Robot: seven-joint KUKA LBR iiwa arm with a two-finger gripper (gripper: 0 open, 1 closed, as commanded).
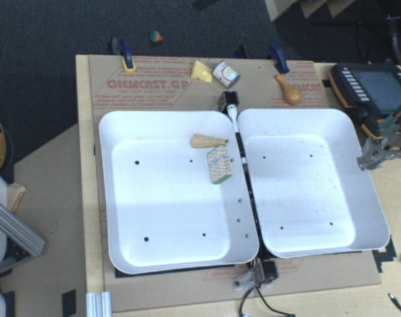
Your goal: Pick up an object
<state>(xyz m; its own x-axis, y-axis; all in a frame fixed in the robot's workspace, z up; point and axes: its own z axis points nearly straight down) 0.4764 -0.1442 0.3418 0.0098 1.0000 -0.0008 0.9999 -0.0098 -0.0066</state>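
Two objects lie in the left bin near its back right corner. One is a tan, roll-shaped piece lying on its side. Just in front of it, touching or nearly so, rests a small green-and-white patterned carton. The right bin shows only its white floor. At the view's right edge, over the right bin's outer rim, sits a small grey metal part that looks like my gripper, far from both objects. It is too small and cut off to read.
On the board behind the bins lie a yellow wedge, a small white box and a tan wooden piece. Blue clamps hold the board's back edge. A dark handheld pendant sits at the back right.
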